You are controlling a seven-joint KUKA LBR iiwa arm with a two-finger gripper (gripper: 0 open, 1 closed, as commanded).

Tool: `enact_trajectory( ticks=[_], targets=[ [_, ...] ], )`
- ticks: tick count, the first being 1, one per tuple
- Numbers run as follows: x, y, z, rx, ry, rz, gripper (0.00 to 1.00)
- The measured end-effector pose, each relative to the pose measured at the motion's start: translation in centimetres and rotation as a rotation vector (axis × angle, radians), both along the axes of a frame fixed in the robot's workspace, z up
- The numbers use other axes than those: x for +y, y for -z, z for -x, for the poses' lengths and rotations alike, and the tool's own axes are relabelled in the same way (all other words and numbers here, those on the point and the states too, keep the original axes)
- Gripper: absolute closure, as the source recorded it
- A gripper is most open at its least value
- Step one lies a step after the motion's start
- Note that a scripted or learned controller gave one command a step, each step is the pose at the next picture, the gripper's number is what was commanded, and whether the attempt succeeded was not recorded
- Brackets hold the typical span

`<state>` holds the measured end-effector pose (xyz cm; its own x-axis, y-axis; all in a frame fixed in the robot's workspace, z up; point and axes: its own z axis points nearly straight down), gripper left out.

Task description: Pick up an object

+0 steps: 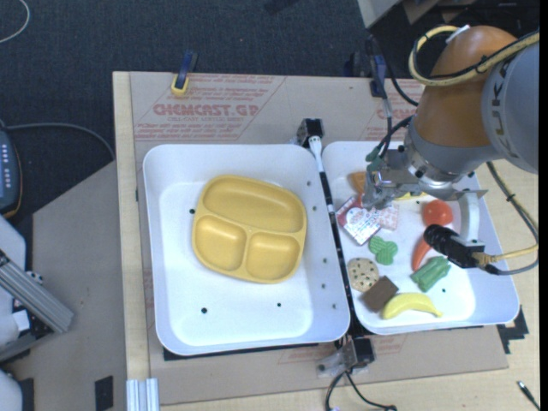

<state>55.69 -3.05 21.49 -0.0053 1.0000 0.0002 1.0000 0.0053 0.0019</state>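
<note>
The right bin [495, 300] holds several toy foods. A red and white packet [361, 223] lies near its left wall. My gripper [378, 197] hangs low right over the packet's upper edge, and its tips are lost against the clutter. Below the packet lie a small green piece [384, 249], a cookie [363, 272], a brown block [381, 293] and a yellow banana [411, 306]. A carrot [421, 252], a green vegetable [430, 272] and a red tomato [437, 212] lie to the right. An orange piece [357, 181] peeks out left of the gripper.
The left bin [171, 187] holds a yellow divided plate [248, 228]. The arm's orange band [458, 84] and grey wrist cover the right bin's far part. A black cable fitting [451, 243] reaches over the carrot. Clamps sit along the bins' shared wall [325, 204].
</note>
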Motion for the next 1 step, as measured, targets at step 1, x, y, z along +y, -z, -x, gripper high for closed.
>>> enact_trajectory(
  ticks=[1],
  targets=[
    [5.09, 0.36, -1.38, -0.001, -0.001, -0.001, 1.00]
  ],
)
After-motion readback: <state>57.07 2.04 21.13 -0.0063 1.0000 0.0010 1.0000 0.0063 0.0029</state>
